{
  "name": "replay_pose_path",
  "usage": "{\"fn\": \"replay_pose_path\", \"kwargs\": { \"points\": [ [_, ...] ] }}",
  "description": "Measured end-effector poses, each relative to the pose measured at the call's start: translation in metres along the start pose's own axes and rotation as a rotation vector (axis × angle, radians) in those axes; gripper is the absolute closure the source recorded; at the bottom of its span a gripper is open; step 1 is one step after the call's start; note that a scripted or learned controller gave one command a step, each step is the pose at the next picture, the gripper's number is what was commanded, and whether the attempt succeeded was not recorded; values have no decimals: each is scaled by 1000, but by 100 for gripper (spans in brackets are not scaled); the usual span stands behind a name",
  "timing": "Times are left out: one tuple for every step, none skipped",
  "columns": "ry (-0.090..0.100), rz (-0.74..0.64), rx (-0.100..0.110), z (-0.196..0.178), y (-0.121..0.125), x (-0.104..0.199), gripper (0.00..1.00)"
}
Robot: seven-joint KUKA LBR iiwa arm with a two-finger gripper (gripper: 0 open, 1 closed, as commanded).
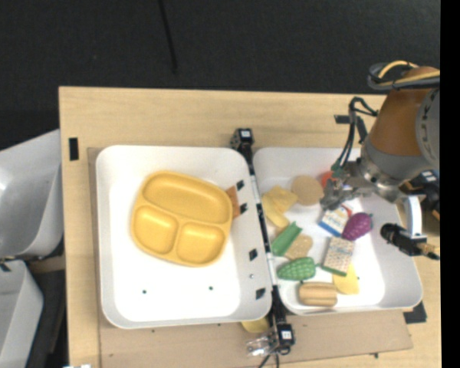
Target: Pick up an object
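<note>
The jaws (336,199) are poised in the right white bin (399,282) above a small blue-and-white carton (334,221); their state cannot be told. A centred descent, clear of the purple plastic fruit (358,225), is advised.

You were looking at a robot lab or test cell, not a home or a kitchen. A plain wooden bench (215,117) sat against a dark floor that filled the top of the frame, with nothing domestic around it. Two shallow white bins (123,282) were fixed side by side in the middle, joined by black clips along their shared edge. The food in the right bin was toy plastic (299,269), and a yellow divided tray (182,218) lay in the left one. At the right edge you saw a grey industrial arm with an orange band (395,121) and loose cabling. White equipment housings (19,198) stood at the left edge.
</note>
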State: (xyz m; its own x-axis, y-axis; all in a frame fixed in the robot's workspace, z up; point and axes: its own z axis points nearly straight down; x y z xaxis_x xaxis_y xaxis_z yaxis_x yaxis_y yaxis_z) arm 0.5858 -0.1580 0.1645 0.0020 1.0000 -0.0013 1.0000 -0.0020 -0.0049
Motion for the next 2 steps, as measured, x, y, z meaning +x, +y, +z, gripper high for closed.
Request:
{"fn": "replay_pose_path", "kwargs": {
  "points": [
    [2,-9,-12,-83,-31,60,100],
    [3,-9,-6,-101,-61,115,100]
  ]
}}
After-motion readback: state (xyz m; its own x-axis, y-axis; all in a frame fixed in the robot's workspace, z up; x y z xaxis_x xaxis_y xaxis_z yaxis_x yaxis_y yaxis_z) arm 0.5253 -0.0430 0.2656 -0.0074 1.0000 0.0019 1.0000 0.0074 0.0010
